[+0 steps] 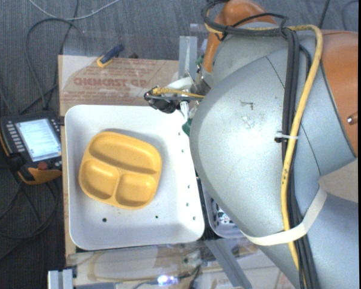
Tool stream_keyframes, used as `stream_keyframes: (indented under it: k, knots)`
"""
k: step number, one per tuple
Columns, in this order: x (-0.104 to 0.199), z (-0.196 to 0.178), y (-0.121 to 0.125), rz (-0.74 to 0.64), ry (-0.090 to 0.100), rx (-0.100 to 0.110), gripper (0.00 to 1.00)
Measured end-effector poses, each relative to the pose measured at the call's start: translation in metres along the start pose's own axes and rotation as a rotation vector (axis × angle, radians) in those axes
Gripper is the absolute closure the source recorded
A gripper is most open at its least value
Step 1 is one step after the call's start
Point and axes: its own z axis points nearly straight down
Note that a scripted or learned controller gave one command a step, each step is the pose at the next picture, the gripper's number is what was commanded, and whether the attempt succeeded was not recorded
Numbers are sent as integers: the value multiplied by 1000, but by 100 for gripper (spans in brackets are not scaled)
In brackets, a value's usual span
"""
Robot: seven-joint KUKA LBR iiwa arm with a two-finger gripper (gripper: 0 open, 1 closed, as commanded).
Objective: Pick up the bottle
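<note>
The grey arm [271,143] with its orange band covers the right half of the camera view and hides most of the right bin [213,218]. No bottle can be made out; whatever lies in the right bin is behind the arm. A dark fitting with a brass-coloured part [165,96] sticks out to the left of the arm, over the far edge of the left bin [186,215]. The gripper's fingers cannot be made out.
A yellow three-compartment tray [120,168] lies in the left white bin. Behind the bin is a cardboard sheet [117,83] with a blue and yellow tool [110,55]. A handheld control pendant [31,142] lies on the floor at left, with cables around it.
</note>
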Motion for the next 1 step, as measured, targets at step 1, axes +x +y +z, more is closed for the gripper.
stream_keyframes:
  k: [1]
  knots:
    - [-1, -4, 2, 0, -10, -1, 100]
